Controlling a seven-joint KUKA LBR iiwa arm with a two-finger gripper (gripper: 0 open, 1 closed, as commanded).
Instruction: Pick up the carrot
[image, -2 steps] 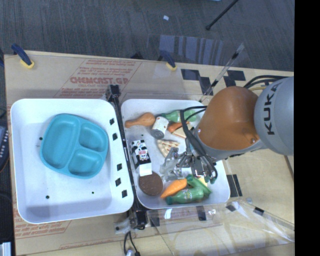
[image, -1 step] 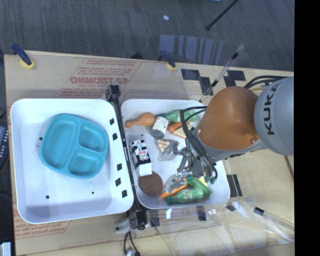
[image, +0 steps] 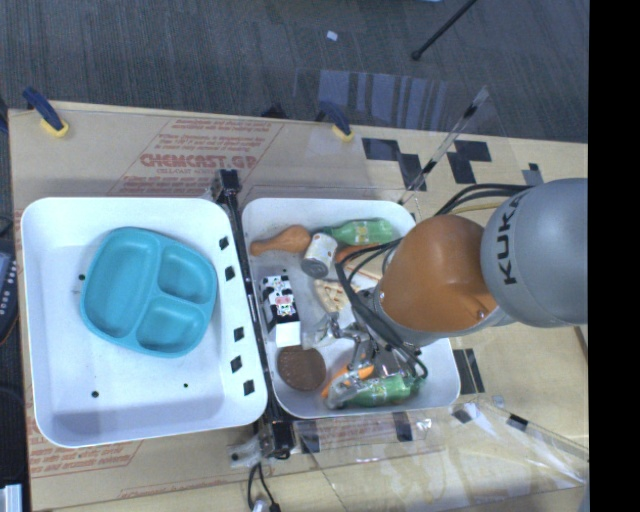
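Observation:
The carrot (image: 349, 377) shows as a small orange piece near the front of the right bin (image: 262, 215), lying against a green packet (image: 388, 391). My gripper (image: 352, 345) hangs just above and behind it, under the orange wrist band and dark cables. The arm's bulk hides the gripper's tips and much of the bin's right half. I cannot tell whether the gripper touches the carrot.
The right bin also holds a brown drumstick (image: 281, 241), a silver can (image: 318, 255), a green bag (image: 365, 232), a cow-patterned carton (image: 281, 297), a beige item (image: 329, 292) and a brown round disc (image: 300, 368). A blue divided plate (image: 150, 290) lies in the left bin (image: 60, 400).

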